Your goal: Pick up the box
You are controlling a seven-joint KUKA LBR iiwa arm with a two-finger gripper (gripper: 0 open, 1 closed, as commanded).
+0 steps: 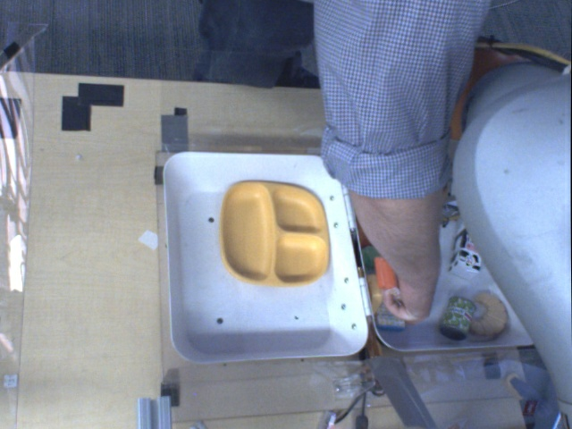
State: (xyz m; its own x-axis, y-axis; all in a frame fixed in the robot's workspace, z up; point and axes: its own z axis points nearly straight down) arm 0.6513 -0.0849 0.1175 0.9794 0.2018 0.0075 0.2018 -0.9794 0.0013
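Left bin (179, 266) holds a yellow tray (273, 231), three compartments, sitting square in the middle. Over to the right bin (420, 344), and it's crowded. A person's forearm in a checked sleeve (393, 88) comes down from the top, and the hand (407, 300) is right down among the items at the bin's left side.

A small pale-blue thing (390, 322), possibly the box, lies just beside the fingertips at the near-left corner, largely hidden. An orange item (386, 275) sits just behind it, and a green can (458, 316) touches a brown lump (488, 315) further right.

The grey robot arm (518, 222) looms big over the bin's right side. I cannot tell whether the gripper is wide, narrow or holding anything.
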